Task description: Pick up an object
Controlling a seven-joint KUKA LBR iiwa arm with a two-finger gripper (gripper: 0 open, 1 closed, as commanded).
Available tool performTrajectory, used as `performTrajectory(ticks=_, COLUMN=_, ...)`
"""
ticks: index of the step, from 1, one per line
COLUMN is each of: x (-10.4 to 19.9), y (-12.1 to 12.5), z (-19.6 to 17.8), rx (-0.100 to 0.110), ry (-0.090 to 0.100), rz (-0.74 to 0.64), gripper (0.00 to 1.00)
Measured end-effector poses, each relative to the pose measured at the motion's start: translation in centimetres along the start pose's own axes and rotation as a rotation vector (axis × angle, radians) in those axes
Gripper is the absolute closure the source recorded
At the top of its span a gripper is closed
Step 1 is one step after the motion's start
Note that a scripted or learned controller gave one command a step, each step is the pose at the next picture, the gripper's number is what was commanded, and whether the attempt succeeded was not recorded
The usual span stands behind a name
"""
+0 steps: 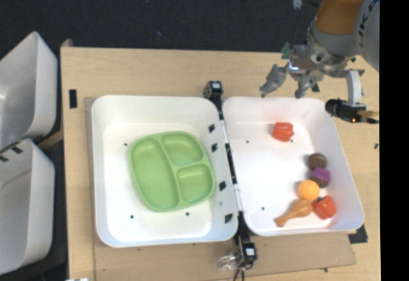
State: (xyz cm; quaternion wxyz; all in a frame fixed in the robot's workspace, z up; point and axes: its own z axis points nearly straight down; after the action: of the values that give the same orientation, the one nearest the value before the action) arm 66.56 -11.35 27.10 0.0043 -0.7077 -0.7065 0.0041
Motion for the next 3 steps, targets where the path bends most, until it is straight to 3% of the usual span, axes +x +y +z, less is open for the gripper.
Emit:
performTrajectory(ticks=1, x=0.0, y=0.2, z=-0.9, rx=-0.013, ry=-0.001, rz=-0.002, gripper=0.00)
performTrajectory(ticks=3, x=-0.4, y=0.1, z=11.5, rx=-0.010, ry=-0.002, rz=0.003, gripper=0.00)
